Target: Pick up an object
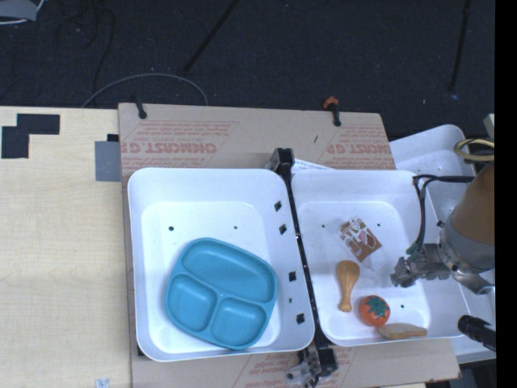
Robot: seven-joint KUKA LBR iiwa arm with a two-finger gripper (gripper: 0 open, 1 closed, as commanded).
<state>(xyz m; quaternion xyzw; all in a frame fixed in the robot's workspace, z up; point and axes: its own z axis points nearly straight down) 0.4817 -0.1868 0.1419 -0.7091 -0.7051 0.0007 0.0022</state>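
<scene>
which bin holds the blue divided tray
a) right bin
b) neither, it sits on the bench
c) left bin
c) the blue divided tray lies flat inside the left bin, while the right bin holds the small items, such as the orange ball and the wooden piece.

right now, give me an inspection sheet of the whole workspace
surface: two white bins side by side, left bin, right bin, on cardboard over a pale wood bench.
job's things: right bin holds a small printed packet, a tan drumstick-shaped toy, an orange-red ball and a flat tan piece.
clutter: blue divided tray in the left bin.
grippers: gripper low over the right bin's right side, holding nothing.
cables: dark cable by the arm.
surroundings: dark floor with loose wires.
</scene>
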